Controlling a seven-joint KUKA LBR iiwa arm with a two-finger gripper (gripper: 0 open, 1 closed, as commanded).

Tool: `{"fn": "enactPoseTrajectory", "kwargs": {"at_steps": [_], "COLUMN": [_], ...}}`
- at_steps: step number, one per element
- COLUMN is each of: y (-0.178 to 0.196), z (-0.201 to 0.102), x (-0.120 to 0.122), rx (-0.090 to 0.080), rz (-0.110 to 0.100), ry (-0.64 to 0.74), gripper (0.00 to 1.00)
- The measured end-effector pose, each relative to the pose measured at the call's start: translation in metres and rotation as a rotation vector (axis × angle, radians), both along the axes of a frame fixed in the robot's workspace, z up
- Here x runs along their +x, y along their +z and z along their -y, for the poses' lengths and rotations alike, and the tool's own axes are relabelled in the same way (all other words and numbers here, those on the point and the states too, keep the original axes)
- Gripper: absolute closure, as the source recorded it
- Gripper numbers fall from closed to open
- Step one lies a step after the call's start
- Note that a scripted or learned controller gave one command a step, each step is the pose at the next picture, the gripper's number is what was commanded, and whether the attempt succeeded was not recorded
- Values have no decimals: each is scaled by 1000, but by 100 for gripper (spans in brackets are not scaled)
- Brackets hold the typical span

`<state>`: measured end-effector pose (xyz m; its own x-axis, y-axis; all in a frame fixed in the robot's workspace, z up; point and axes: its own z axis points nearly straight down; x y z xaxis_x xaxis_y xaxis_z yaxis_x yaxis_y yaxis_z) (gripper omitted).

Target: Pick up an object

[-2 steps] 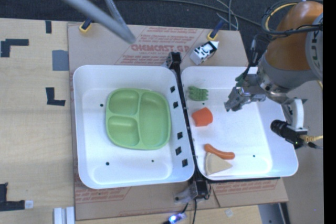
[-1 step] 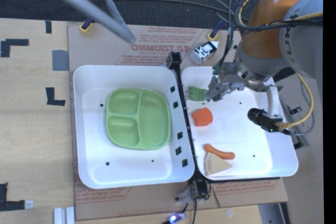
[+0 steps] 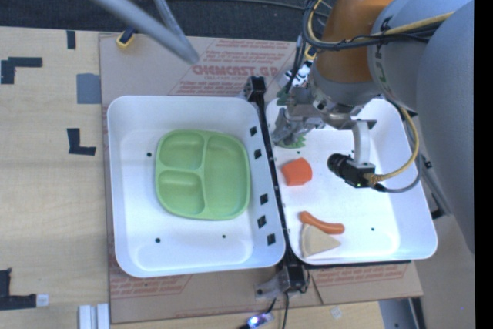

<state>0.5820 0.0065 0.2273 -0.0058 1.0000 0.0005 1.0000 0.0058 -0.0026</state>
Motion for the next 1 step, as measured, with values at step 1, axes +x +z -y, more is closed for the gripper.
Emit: {"fn": "enactPoseTrajectory", "kwargs": {"at_steps": [1], "y": [5], "z": [-56], "x": [24], "rx": [1], "rz": [3], "ry": [1], "gripper": [100]}}
